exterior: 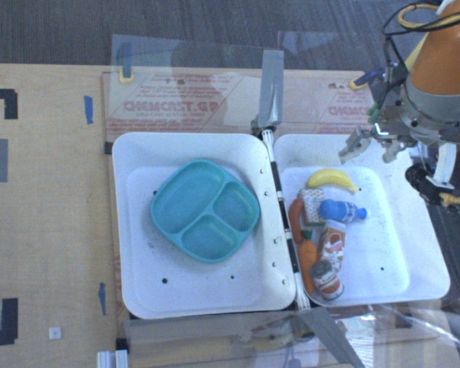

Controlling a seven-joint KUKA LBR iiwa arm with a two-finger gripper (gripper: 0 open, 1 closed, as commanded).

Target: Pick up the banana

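Yellow curved banana (332,179) lies free below the spread, unladen hand (372,146).

Left bin (138,282): divided plate (205,210), centred. Right bin (414,274): banana (331,179) at rear; bottle (342,211) in front of it; can (329,263) nearer still, along the left wall.

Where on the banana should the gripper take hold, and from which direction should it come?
Probably at the thick middle of the banana, from above. It lies flat in the right bin, arched, its length across the view, so fingers should close across its width. The bottle sits just below, so the far side has more room. The gripper is open.
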